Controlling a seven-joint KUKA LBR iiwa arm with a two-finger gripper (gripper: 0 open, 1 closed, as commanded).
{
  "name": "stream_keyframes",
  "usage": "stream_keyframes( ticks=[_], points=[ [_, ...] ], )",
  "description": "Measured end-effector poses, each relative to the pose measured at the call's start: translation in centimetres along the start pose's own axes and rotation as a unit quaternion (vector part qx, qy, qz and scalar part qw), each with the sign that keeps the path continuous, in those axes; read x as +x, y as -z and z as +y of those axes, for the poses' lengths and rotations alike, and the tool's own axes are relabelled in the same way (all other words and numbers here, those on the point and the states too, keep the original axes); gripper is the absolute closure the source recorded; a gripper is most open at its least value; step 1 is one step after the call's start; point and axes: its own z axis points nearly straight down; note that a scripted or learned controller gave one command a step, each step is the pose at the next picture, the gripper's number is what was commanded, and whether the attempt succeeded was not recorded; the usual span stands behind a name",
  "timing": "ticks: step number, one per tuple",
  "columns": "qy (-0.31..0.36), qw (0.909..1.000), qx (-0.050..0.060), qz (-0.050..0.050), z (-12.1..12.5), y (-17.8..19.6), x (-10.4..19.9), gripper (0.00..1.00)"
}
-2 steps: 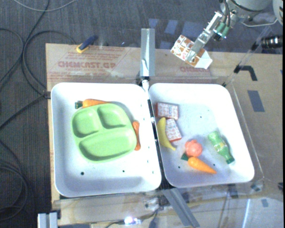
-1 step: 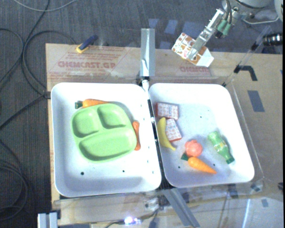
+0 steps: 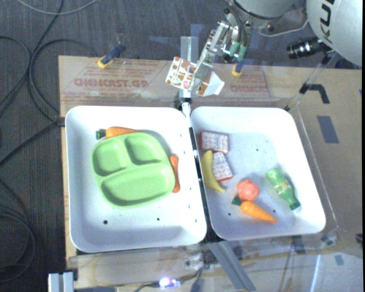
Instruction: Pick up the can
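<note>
The can (image 3: 182, 73), white with a red and orange patterned label, hangs tilted in the air above the back edge where the two bins meet. My gripper (image 3: 199, 79) reaches down from the top right, and its fingers (image 3: 208, 53) are shut on the can's right side. The can is clear of both bins and touches nothing else.
The left bin (image 3: 79, 224) holds a green divided tray (image 3: 134, 168) with a carrot (image 3: 118, 131) behind it. The right bin (image 3: 304, 139) holds two snack packets (image 3: 215, 141), a banana (image 3: 210, 174), a red fruit (image 3: 248, 189), another carrot (image 3: 257, 212) and a green bottle (image 3: 283, 188).
</note>
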Motion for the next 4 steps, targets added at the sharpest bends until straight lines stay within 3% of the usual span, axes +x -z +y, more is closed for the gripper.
stream_keyframes(
  ticks=[1, 2, 3, 4],
  points=[
    [0.245, 0.9696, 0.000, -0.001, -2.0, 1.4, -0.5, 1.00],
    [0.326, 0.9454, -0.002, -0.001, 12.5, 1.4, 3.5, 1.00],
    [0.498, 0.8669, -0.001, -0.001, 7.9, -2.1, -0.2, 1.00],
    [0.612, 0.7907, -0.002, 0.000, 13.0, -8.8, 3.6, 1.00]
  ],
)
